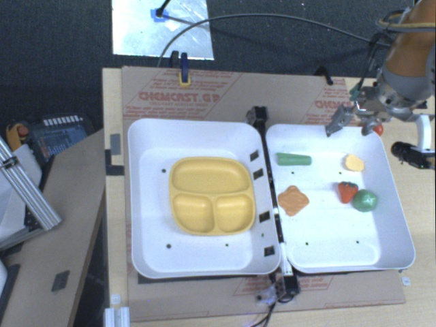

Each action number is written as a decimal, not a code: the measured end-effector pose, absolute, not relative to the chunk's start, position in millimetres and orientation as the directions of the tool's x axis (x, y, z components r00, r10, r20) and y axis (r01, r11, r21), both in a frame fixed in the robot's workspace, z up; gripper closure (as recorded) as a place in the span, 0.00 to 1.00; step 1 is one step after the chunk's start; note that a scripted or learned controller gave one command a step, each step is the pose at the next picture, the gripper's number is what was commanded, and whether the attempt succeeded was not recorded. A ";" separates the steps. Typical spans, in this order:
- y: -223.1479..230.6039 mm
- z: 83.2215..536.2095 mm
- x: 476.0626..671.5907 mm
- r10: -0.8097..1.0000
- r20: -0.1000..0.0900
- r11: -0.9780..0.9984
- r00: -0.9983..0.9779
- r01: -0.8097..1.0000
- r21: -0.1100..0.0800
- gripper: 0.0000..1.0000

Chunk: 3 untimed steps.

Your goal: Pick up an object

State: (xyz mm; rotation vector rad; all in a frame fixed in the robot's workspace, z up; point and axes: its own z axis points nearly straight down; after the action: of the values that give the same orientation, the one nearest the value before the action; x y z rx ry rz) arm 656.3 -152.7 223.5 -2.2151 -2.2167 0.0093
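In the right bin [327,254] we see bare floor along the near edge; farther in lie a green ball [365,201], strawberry [347,191], and orange cracker [293,200]. Over the far right rim the gripper [354,122] hangs, jaws released, grasping nothing.

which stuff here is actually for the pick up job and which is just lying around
For the job:
- green stick
- pale yellow round piece
- red strawberry-like piece
- green ball
- orange flat piece
- tool, above the right bin's far edge

Just lying about:
- yellow divided tray in the left bin
- foil sheet
- blue and yellow clamp
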 end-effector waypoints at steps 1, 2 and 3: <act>-152.3 230.5 658.9 1.000 -0.001 0.003 -0.003 1.000 0.002 0.00; -145.5 186.8 659.3 1.000 0.000 0.006 -0.006 1.000 -0.001 0.00; -144.1 144.4 654.6 1.000 0.000 0.002 -0.002 1.000 -0.001 0.00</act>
State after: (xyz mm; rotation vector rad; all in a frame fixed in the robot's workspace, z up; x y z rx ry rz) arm 654.6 -144.1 144.4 -2.2187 -2.2239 0.0008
